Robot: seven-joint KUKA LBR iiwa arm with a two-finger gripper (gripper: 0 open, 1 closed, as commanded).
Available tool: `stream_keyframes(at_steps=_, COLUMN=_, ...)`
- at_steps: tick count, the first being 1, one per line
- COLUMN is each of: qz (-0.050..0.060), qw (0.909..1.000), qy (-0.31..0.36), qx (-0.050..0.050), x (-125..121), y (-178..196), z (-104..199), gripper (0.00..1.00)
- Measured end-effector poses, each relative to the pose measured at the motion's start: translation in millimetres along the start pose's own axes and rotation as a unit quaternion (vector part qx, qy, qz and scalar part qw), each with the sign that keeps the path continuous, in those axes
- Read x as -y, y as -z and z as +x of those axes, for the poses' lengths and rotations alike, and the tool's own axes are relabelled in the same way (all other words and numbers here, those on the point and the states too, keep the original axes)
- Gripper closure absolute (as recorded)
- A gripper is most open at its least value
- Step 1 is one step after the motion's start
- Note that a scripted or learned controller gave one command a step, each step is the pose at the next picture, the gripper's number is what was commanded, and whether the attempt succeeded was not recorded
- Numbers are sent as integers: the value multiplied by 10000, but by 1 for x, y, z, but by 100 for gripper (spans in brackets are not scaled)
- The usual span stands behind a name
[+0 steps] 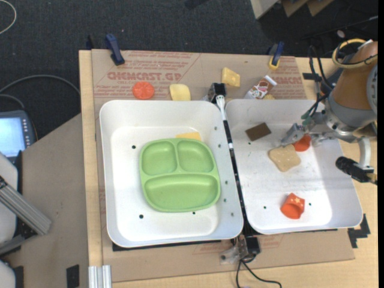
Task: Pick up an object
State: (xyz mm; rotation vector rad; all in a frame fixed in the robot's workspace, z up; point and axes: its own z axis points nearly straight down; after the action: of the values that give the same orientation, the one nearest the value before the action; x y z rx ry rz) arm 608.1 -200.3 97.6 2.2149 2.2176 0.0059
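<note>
The cardboard-covered bench [90,161] carried everything, its printed lettering partly hidden behind the two bins. Taking the left bin [114,179] as the landmark: it held a green divided plate [179,174] at its middle, with a pale yellow piece [189,136] peeking out from behind the plate's far edge, mostly hidden. The right bin [336,212] touched the left bin's right wall along a dark seam.

The arm [354,92] came in far to the right of the left bin, its upper body cut off by the frame edge, so only the orange band and grey wrist were visible. The gripper [298,135] hung low over the far part of the right bin, its grey fingers slanting down toward a small red object [302,143] that it partly covered. Whether the fingers were spread or closed, and whether they had hold of the red object, could not be told (the tips blurred into it).

Right of the left bin, inside the other bin, lay a tan sponge-like piece [284,158] just beside the red object, a brown flat block [258,131] nearer the shared wall, and an orange-red cup-shaped toy [293,206] toward the near edge.

Behind the left bin, on the cardboard, sat an orange disc [143,90], a yellow lump [179,92], a yellow wedge [230,77] and a small printed packet [260,89]. Two blue clamps [114,48] gripped the bench's far edge.
</note>
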Motion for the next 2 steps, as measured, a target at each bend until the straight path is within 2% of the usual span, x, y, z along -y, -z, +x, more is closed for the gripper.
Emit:
stream_keyframes(at_steps=1, qz=55, qw=10000, qy=8, qx=-25, x=24, y=-12, z=67, gripper=0)
stream_keyframes(at_steps=2, qz=31, qw=10000, qy=-2, qx=-13, x=23, y=-2, z=64, gripper=100)
